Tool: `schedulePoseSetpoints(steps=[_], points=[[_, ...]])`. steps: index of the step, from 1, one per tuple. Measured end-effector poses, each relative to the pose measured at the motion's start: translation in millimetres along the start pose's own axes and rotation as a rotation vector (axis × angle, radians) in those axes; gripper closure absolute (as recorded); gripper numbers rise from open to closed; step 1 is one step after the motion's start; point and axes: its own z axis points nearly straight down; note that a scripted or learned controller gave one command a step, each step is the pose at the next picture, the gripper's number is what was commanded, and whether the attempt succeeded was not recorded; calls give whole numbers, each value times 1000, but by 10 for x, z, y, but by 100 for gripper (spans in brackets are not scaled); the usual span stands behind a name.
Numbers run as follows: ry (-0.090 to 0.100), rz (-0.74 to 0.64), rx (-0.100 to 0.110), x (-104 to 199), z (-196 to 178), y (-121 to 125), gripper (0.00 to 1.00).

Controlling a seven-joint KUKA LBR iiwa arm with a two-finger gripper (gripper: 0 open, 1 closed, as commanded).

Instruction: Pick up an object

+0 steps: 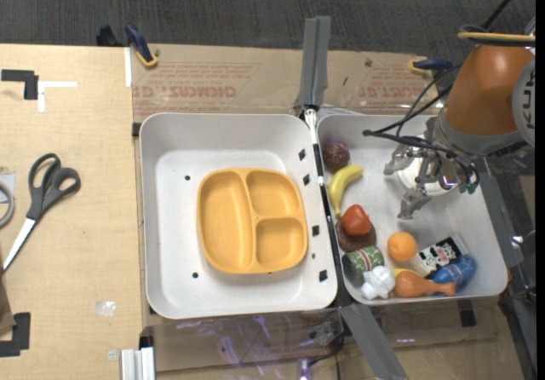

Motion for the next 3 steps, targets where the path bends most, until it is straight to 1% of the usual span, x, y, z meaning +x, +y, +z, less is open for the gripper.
schedulePoseSetpoints(steps=[1, 2, 3], points=[[1, 56, 1, 595, 3, 147, 0], [-34, 44, 15, 1202, -87, 383, 0], [-1, 86, -1, 231, -11, 693, 0]])
